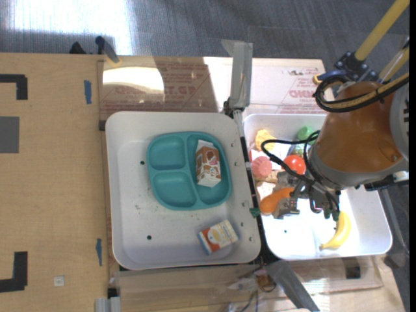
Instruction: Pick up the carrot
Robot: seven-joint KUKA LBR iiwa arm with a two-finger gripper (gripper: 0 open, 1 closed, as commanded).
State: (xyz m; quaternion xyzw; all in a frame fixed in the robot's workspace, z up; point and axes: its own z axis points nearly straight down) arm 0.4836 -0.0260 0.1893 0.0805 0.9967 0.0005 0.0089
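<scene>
Orange tapered carrot (272,200) sits at the left edge of the right shallow white plastic bin (364,239), against the wall it shares with the left white bin (123,174). End effector (290,202) is right at the carrot's right end, dark fingers down around it. Can't tell from this angle whether the fingers are open or closed, or whether the carrot is actually between them; the grey arm with the orange band (354,132) blocks most of the wrist.

Judgement: this is the grasp step, contact or just before.

How to do it well:
- Centre the grip on the carrot's thick part, not the tip. A tapered shape squeezes out toward the thin end.
- Fingers across the long axis, not along it.
- Bin wall is just beside the carrot; keep the left finger off it or the closure jams.
- Lift straight up first, then translate.

Clutter: pink round toy (262,168) and red tomato-like ball (296,164) are just above the carrot, so avoid sweeping through them. Yellow banana (337,234) lies well apart, lower right.

Left bin holds a teal three-compartment plate (170,174) with a small carton (208,163) in its right compartment, and another carton (217,236) below the plate. Not in the way.
</scene>
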